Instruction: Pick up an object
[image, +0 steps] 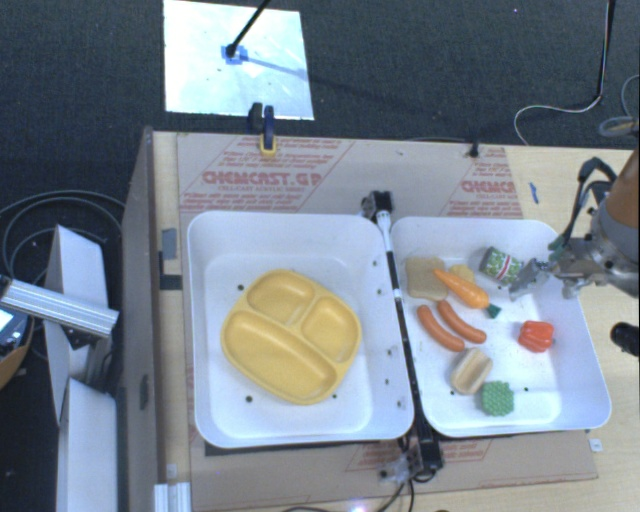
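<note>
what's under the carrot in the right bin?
The carrot lies across a tan bread slice and a yellow piece. How far either extends beneath it is covered. Its tip reaches bare bin floor.

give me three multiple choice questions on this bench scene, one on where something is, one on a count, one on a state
1. Where does the yellow divided tray lie?
A. in the left bin
B. in the right bin
C. on the cardboard outside the bins

2. How many sausages lie in the right bin?
A. one
B. two
C. four

3. How does the pincer stand?
A. hovering above the yellow tray
B. at the right bin's far right side, near the can
C. over the floor left of the bench

Answers:
1 A, the tray sits inside the left bin.
2 B, two lie side by side.
3 B, it reaches in beside the can.
</note>
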